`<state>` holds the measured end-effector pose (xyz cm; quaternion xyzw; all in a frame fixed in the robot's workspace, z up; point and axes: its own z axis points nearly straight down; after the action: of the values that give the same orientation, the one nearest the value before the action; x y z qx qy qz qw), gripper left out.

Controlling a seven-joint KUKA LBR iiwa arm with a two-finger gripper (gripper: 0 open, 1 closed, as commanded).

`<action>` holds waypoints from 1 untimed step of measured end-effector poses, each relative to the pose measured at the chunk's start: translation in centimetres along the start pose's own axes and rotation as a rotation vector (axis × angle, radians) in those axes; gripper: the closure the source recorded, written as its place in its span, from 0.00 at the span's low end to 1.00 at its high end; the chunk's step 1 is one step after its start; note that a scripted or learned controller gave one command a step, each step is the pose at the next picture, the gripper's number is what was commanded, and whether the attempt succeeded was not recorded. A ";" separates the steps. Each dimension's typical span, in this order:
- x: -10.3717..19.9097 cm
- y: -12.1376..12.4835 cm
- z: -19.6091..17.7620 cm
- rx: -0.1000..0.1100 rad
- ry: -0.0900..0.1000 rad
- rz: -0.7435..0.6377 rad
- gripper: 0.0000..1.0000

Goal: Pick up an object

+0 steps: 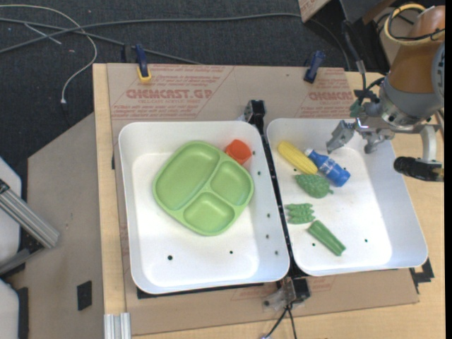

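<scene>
The surface (176, 83) is a brown board that carries two shallow white bins side by side.

The left bin (141, 260) holds a green divided plate (203, 187) near its centre, with three compartments; its long axis runs from the bin's far-left toward its near-right. An orange cup (239, 150) lies at the plate's far-right rim, touching or just beside it, close to the bin's far-right corner.

The right bin (395, 217) holds five small items, all in its left half. A yellow corn cob (296, 159) lies near the far-left corner, long axis running from far-left to near-right. A blue bottle (330, 169) lies just beside it on the right, on a similar axis, its paler end toward the far edge. A green leafy piece (313, 186) lies against the near side of both. A small green pod cluster (299, 213) lies near the left edge. A green cucumber-like piece (325, 237) lies nearer the near edge, long axis from far-left to near-right.

The tool (357, 139) hangs over the far part of the right bin, just beyond the blue bottle. Its two fingers stand apart, with nothing between them.
</scene>
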<state>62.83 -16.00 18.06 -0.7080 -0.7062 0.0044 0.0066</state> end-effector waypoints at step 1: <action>0.0 0.3 -0.8 -0.014 -0.002 -0.003 0.00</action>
<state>63.17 -15.98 18.89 -0.7070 -0.7072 0.0002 0.0007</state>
